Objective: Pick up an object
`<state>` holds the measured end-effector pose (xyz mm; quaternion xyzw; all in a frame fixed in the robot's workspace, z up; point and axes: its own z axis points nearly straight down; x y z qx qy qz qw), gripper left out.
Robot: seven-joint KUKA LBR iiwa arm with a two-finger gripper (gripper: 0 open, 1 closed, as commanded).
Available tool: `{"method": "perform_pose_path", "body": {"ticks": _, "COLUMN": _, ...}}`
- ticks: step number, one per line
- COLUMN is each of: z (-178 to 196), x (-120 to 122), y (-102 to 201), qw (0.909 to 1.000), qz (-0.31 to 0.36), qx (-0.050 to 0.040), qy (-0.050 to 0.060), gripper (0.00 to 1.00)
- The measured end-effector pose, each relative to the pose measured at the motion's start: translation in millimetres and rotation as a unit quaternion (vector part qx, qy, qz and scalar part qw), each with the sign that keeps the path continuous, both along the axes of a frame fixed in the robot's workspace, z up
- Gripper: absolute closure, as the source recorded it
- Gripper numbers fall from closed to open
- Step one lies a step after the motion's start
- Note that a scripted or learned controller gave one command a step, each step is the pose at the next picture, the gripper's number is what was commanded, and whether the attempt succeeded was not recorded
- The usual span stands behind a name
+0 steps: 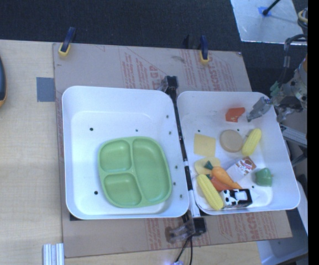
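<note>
right bin [281, 148] holds the candidate objects. an orange-red block [235, 114] is seen near the far wall. a tan disc [231, 141] lies mid-bin, with a yellow corn cob [251, 142] just beside it, tilted. a pale yellow square [204, 145] lies flat toward the left wall. a carrot [223, 176], a second corn cob [209, 191], a black-and-white block [237, 197] and a green piece [263, 176] are clustered at the near end.

Grey metallic fingers [257, 110], seemingly pointed, below a blurred grey wrist.
</note>
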<state>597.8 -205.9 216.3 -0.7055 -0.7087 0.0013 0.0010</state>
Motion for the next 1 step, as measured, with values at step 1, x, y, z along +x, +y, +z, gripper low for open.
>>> {"method": "perform_pose_path", "body": {"ticks": 1, "z": -121.5, "x": -48.0, "y": -5.3, "qw": 1.0000, "qz": 0.000, "qx": 0.0006, "qy": 0.001, "gripper": 0.00}}
